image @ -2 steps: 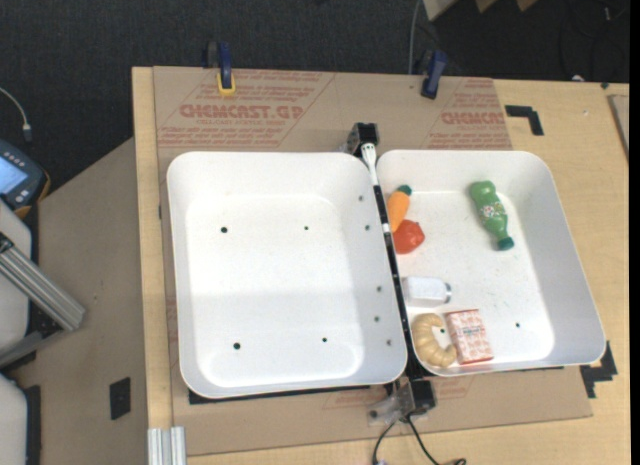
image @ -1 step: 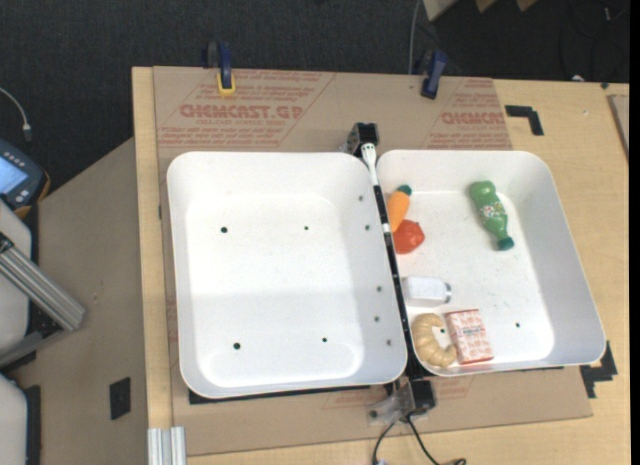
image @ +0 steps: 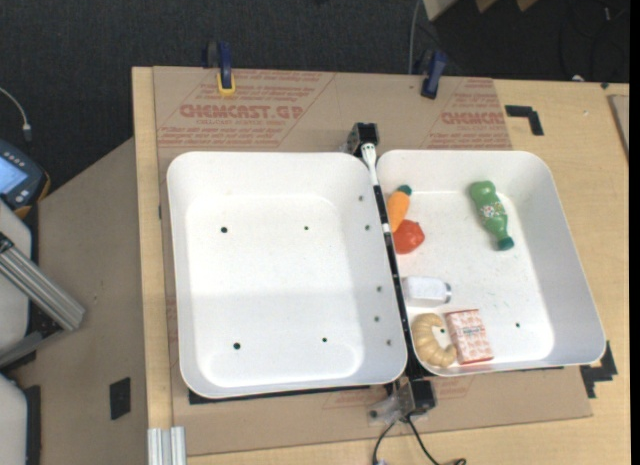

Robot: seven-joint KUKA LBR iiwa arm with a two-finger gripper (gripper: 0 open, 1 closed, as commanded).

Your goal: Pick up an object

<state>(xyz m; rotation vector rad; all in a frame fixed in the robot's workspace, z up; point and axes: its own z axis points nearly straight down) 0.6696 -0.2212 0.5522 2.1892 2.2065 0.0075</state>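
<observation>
1. Picking has not begun, by my judgement: every candidate lies loose in the right bin [image: 560, 253], and nothing there is raised or tilted as though lifted.
2. As for the end effector, I cannot tell how far open it is or whether it has hold of anything.
3. The next move calls for choosing one item, coming down over it from above, and closing across its narrow width; a piece with free floor around it looks the safer choice.
4. The green bottle [image: 490, 215] lies on its side toward the far right of that bin, well apart from the rest, its cap end pointing nearer. It is slim and rounded, so it may roll under a poor squeeze.
5. The orange carrot toy [image: 399, 204] lies near the dividing wall, with a red lump [image: 409, 238] touching or just beside its near end.
6. A small white block [image: 425, 289] lies nearer along the same wall.
7. In the near left corner, a tan bread-like ring [image: 432, 339] rests against a red-and-white carton [image: 469, 337]; this crowding near the rim would make a clean grasp harder.
8. The left bin [image: 270, 273] holds no candidate.
</observation>
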